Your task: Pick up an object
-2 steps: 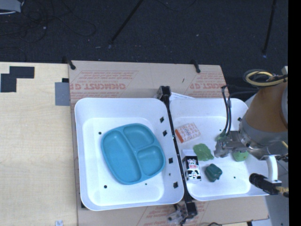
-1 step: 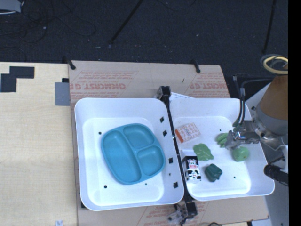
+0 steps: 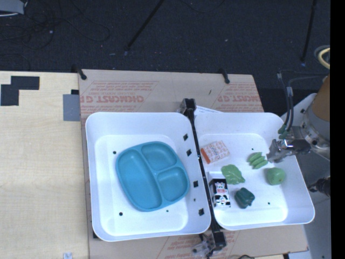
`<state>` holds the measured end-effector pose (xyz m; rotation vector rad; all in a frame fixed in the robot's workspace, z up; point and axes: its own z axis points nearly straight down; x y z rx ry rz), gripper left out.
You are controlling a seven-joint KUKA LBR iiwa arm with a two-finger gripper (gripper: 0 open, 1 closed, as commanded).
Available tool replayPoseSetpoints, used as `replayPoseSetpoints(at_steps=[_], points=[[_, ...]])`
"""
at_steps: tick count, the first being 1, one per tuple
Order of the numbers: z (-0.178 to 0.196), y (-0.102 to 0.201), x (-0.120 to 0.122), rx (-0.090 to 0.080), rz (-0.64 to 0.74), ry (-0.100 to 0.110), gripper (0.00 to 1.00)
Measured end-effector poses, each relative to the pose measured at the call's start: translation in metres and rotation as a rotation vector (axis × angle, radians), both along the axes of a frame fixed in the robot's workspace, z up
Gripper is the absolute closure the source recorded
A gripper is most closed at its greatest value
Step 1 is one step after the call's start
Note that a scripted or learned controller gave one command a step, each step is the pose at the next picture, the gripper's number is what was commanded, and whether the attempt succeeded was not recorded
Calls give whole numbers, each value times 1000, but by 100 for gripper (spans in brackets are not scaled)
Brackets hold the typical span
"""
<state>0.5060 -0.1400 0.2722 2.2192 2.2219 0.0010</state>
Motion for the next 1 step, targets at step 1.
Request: replayPoseSetpoints(at_steps=[1], points=[[-17, 56, 6, 3, 3, 5, 100]])
